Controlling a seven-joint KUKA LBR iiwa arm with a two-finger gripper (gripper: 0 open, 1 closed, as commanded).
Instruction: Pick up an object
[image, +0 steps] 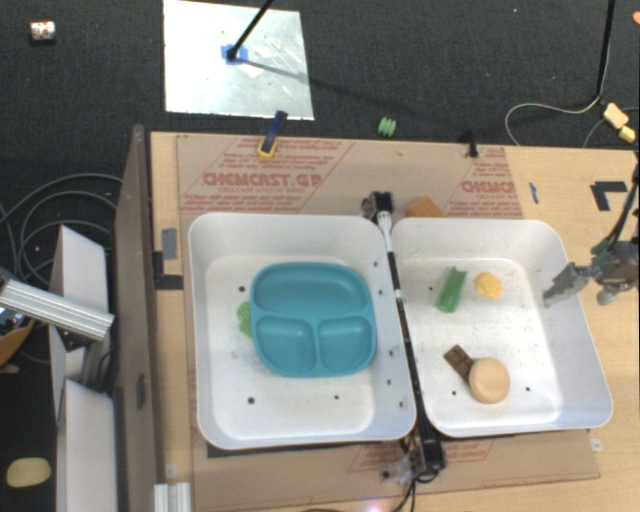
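Note:
The right bin (560, 240) holds a green stick-shaped piece (452, 289), a small yellow lump (488, 285), a brown block (458, 360) and a round tan object (489, 381) that touches the block. My gripper (585, 288) hangs over the right rim of this bin, to the right of the yellow lump. It is open, with nothing between its fingers. In the left bin (215, 240) lies a teal divided plate (312, 318), and a small green thing (244, 318) peeks out from under the plate's left edge.
A black divider (395, 290) runs between the two bins. An orange piece (426, 208) lies on the cardboard behind the right bin. Cables lie on the floor to the left, and a silver sheet (238, 60) lies behind the bench.

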